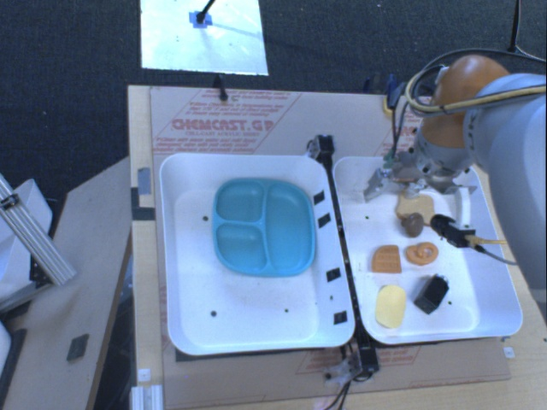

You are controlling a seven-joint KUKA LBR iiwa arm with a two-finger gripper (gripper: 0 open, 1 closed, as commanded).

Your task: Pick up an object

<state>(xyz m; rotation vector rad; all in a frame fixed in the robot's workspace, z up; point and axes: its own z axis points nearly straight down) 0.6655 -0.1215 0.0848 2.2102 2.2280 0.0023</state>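
My gripper (386, 178) hangs over the far left part of the right bin (504, 301), with nothing seen in its grasp. Just to its right and nearer the camera lie a tan toast-like piece (416, 204) and a small brown round thing (413, 224), touching each other. Further toward the front are an orange square (386, 259), an orange ring-shaped piece (421, 253), a pale yellow oblong (391, 305) and a black block (432, 293).
The left bin (184, 314) holds a blue divided plate (262, 226) near its middle. A black-marked divider (335, 237) runs between the two bins. My grey arm (504, 118) comes in over the right bin's far right corner.
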